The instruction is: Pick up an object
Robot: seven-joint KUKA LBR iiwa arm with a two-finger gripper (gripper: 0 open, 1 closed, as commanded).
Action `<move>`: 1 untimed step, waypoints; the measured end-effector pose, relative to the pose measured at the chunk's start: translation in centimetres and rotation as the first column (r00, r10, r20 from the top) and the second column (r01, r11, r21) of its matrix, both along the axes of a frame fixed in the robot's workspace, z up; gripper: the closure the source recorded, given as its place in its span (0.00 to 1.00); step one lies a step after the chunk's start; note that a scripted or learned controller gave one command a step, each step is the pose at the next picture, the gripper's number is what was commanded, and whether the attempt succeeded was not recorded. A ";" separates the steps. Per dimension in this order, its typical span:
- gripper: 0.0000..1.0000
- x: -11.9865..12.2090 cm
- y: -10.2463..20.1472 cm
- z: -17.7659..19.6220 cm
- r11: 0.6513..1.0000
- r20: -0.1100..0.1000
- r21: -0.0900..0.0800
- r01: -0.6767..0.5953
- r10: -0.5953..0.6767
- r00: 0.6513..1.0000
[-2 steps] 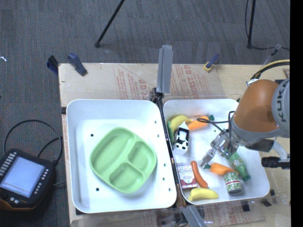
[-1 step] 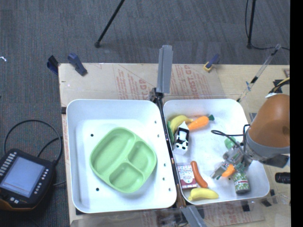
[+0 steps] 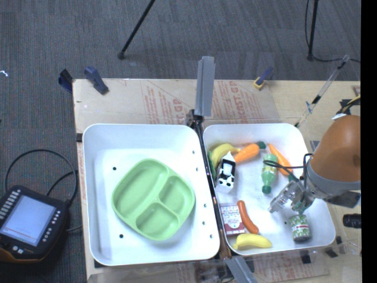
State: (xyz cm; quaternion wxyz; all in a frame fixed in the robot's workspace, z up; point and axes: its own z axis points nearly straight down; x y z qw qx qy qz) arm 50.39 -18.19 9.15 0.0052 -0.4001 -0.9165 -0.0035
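Seemingly we hover our gripper [image 3: 293, 200] low near the right bin's [image 3: 294, 131] right edge to reach the small jar [image 3: 301, 228] by its near-right corner; whether it is parted, we cannot tell.

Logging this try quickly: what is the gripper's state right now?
Gripper: cannot be told; it hangs in the right bin just above the small jar, nothing visibly between it.

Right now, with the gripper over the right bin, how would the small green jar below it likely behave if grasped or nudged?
The small green jar stands upright near the right bin wall, so a sideways nudge might tip it. Its round body would probably roll once down. It looks rigid and small, likely light, and its smooth sides may slip between the fingers of the gripper just above it.
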 end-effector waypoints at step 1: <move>1.00 -2.8 8.2 -0.7 0.998 0.001 -0.008 -0.054 0.054 0.999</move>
